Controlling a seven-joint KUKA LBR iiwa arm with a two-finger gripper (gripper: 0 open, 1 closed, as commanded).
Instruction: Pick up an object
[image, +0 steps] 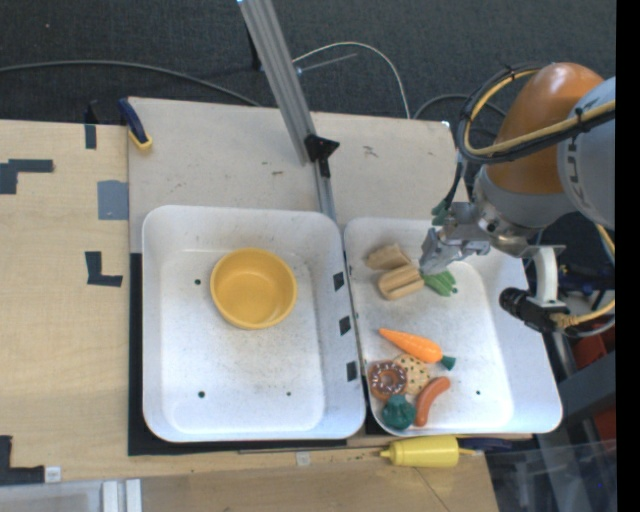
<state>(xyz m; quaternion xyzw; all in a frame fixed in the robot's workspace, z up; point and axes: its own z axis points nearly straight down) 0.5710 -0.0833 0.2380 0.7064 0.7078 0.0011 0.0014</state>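
Observation:
My gripper (438, 262) hangs over the far part of the right bin (510, 340), its tips right above a small green toy (441, 284). Just left of it lie two tan bread-like pieces (392, 270). Nearer the front of that bin are an orange carrot (412, 345), a brown doughnut (387, 379), a cracker (411, 369), a red sausage (432, 398) and a dark green piece (399, 413). Nothing shows between the fingers.
The left bin (180, 400) holds a yellow bowl (253, 288). A yellow mustard bottle (425, 452) lies on the bench in front of the right bin. A grey pole (285, 75) slants across the back, and cables loop beside the arm.

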